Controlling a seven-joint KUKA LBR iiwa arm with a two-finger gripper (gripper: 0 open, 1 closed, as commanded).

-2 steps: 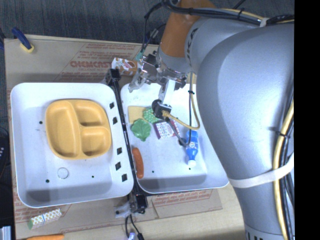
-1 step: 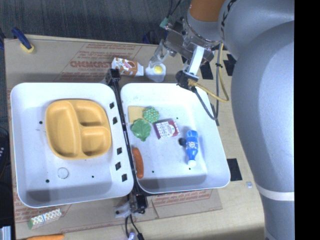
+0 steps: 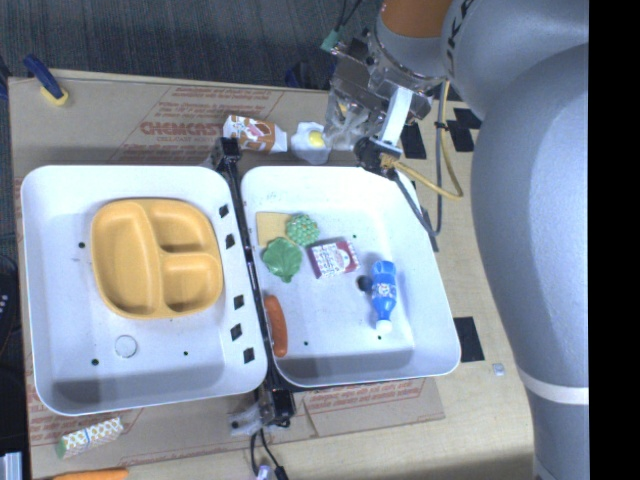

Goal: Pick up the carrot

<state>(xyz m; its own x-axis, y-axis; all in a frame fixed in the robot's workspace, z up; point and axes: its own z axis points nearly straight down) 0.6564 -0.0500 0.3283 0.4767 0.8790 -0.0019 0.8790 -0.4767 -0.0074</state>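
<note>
You have the carrot lying in the right bin, hard against its left wall and close to the front-left corner, its length running along that wall. Nothing touches it.

Look to the gripper: it hangs above the bench just beyond the right bin's back rim, near that bin's back-left corner, well apart from the carrot. You cannot tell from here whether it is spread or pressed together, and nothing shows between its tips. The arm comes in over the right side of the bench, its orange band just above the wrist.

In the right bin you also see a yellow slab near the back-left corner, a green ball touching its right side, a leafy green piece just in front of those, a dark red carton beside it toward the middle, and a blue bottle toward the right wall, lying with its cap toward the front.

The left bin holds a yellow divided tray near its middle.

On the bench behind the bins, a small brown-and-white box lies by the seam between them, and a yellow-and-white piece sits just right of it, beside the gripper.
</note>
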